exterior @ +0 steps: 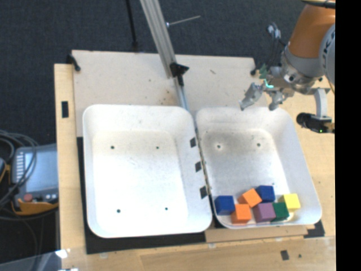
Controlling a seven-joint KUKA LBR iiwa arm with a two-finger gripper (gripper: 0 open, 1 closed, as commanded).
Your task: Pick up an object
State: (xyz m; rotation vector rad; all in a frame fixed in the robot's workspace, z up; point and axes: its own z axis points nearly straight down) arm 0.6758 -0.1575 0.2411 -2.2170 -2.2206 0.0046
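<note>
- The gripper (260, 99) is hanging over the far rim of the right bin (302, 157), its two fingers spread apart with nothing between them.
- The arm (309, 35), grey with its orange band, is reaching in from the right, well apart from the blocks.
- The blocks are sitting clustered in the near corner of the right bin: a blue block (224, 204), an orange block (251, 197) and a second orange block (242, 213), a dark blue block (265, 192), a purple block (263, 212), a green block (280, 210) and a yellow block (291, 201).
- They are lying tight together, several touching, with the near wall of the bin just beside them.
- The left bin (96, 151) is lying beside the right one, their rims meeting in the middle, where small black clips (199, 166) are sitting.
- A slanted metal rail (158, 30) is coming down from the top to the junction of the bins, left of the gripper.
- A handheld control unit (34, 176) with cables is resting off the bench at the left.
</note>
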